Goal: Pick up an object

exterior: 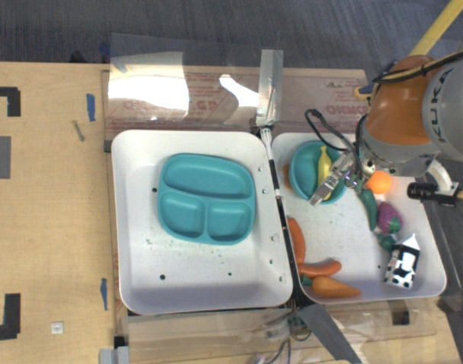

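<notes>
Camera view, end effector [332, 184]: centre-right of frame, low over the teal bowl [306, 171] in the right bin [436, 275]; finger spread cannot be told.
Camera view, targets: yellow piece [323, 166] in bowl, orange ball [379, 183] just right.
Camera view, risk: likely strikes the bowl rim, tipping it and closing on nothing.
Camera view, crowding: purple toy [388, 217] nearby may get nudged.

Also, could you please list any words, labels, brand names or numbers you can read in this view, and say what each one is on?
"KU": the start of large dark letters on the grey arm, cut off at the picture's edge.
Red print on the cardboard strip behind the bins, under shiny plastic: too blurred and glared to read.
The black-and-white carton in the right bin: any print is too small to read.
</notes>
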Robot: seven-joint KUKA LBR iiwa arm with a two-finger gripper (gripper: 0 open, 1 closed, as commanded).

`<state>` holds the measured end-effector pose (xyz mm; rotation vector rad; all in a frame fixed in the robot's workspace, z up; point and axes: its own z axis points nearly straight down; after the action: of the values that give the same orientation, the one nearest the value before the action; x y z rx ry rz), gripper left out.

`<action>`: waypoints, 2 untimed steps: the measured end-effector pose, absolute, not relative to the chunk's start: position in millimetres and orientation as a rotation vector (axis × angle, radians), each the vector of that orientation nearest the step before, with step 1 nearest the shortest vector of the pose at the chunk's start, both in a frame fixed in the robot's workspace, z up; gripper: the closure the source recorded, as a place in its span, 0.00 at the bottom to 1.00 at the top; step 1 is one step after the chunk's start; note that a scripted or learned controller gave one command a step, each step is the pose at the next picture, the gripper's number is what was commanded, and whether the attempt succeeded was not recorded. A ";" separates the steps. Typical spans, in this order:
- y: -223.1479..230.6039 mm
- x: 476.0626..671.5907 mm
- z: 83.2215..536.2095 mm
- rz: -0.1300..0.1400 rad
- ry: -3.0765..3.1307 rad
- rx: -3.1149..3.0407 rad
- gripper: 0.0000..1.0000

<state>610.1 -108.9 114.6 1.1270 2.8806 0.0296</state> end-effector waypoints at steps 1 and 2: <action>-105.6 614.0 114.4 0.020 2.830 1.284 0.00; -107.3 621.8 113.5 0.017 2.825 1.351 0.00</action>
<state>621.8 -107.3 113.5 1.3514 2.8248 0.0175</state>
